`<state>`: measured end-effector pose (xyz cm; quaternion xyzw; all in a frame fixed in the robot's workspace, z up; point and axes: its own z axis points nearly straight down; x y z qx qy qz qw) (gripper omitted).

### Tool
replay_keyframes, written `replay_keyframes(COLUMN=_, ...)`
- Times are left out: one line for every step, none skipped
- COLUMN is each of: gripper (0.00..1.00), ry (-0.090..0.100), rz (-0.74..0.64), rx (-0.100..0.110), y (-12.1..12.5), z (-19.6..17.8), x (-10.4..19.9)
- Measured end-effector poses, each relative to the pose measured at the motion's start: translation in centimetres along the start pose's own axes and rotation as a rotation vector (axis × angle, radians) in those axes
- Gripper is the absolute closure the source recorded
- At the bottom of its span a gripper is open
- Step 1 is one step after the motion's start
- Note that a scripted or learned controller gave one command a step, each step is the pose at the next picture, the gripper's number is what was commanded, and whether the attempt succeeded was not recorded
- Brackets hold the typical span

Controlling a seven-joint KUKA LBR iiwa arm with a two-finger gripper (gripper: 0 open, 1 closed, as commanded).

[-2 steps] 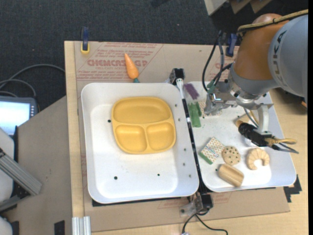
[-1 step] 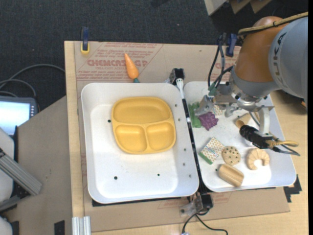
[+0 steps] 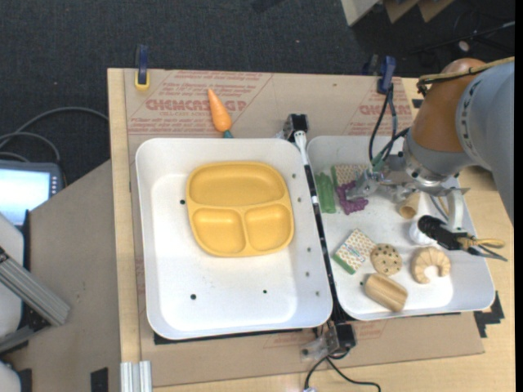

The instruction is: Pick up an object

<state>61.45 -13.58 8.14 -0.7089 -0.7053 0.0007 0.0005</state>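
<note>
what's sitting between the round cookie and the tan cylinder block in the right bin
Nothing: in the camera view, bare white bin floor separates the round cookie from the tan cylinder block.

Right bin (image 3: 482, 296) holds a purple toy (image 3: 353, 196), green piece (image 3: 327, 193), patterned block (image 3: 354, 251), cookie (image 3: 385, 259), croissant (image 3: 431, 264), and log (image 3: 385, 291).

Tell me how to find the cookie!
Look in the right white bin, near its front edge. The cookie lies between a checkered packet and a croissant. It is the only flat, round thing with dark specks.
</note>
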Motion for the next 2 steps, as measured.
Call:
replay_keyframes(gripper=0.0, ry=-0.005, rz=-0.008, rx=-0.013, y=5.63, z=-0.84, x=3.18)
replay_keyframes(gripper=0.0, ry=-0.002, rz=-0.006, rx=-0.013, y=5.52, z=-0.93, x=3.0)
